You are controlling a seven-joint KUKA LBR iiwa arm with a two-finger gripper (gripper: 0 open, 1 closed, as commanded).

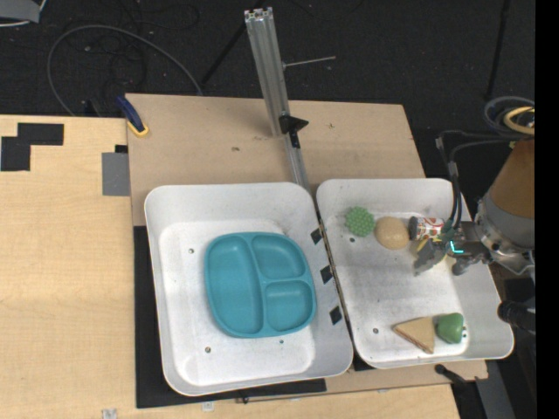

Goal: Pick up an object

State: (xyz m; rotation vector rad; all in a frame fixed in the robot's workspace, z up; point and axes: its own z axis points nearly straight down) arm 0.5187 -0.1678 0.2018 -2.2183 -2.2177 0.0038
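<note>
The right bin [384,278] holds a green bumpy ball [359,221], a tan egg-shaped object [392,233] and a small red and white object [431,228] along its far side. A tan wedge [417,333] and a green rounded object [451,327] lie at its near right corner. My gripper [441,260] hangs low over the right side of this bin, just near of the red and white object. Its fingers stand apart, open, with nothing between them.
The left bin [175,234] carries a teal divided plate [259,283]. A metal post [272,85] rises behind the two bins. The arm's orange band [517,177] is at the right edge, with cables beside it.
</note>
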